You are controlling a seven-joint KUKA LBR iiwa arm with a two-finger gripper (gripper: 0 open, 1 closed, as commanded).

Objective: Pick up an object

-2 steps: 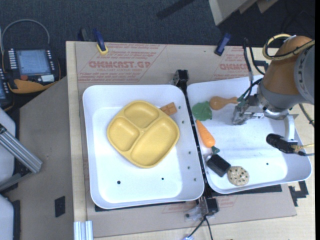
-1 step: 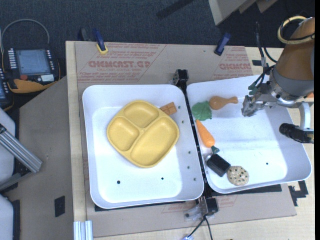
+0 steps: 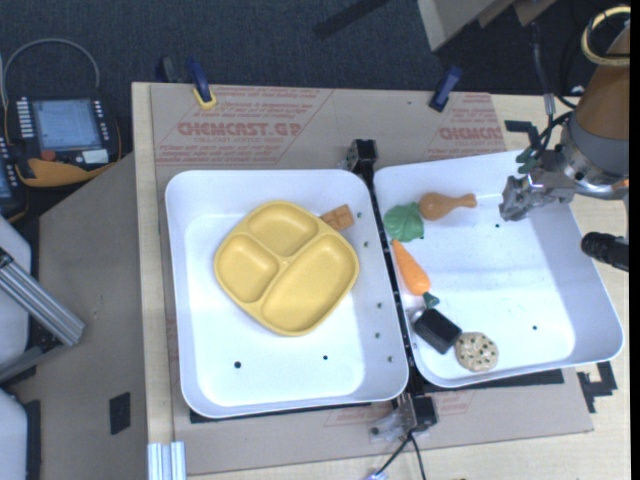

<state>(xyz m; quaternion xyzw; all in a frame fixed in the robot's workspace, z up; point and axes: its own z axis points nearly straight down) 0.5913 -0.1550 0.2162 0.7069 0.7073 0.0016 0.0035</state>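
**Gripper hovering at the far right corner of the right bin**

The gripper (image 3: 520,200) sits over the upper right part of the right bin (image 3: 560,298); whether it is open or closed cannot be made out, and nothing is seen in its grasp. Just to its left lies a tan drumstick toy (image 3: 446,205), apart from the gripper. Further left, against the bin's left wall, are a green leafy piece (image 3: 404,222), an orange carrot (image 3: 411,267) below it, then a black block (image 3: 437,329) and a speckled cookie (image 3: 476,351) near the front rim. The middle and right of this bin's floor are bare white, giving open room.

The left bin (image 3: 200,358) holds a yellow divided plate (image 3: 287,266), with a small brown block (image 3: 338,217) touching its upper right edge; the bin's front portion is bare.

Both bins rest on a tan board (image 3: 150,268) printed in red with "CHEMCAST GP", partly readable, held at the far edge by a blue and yellow clamp (image 3: 200,85). At far left a handheld pendant with a screen (image 3: 62,133) lies on dark carpet.
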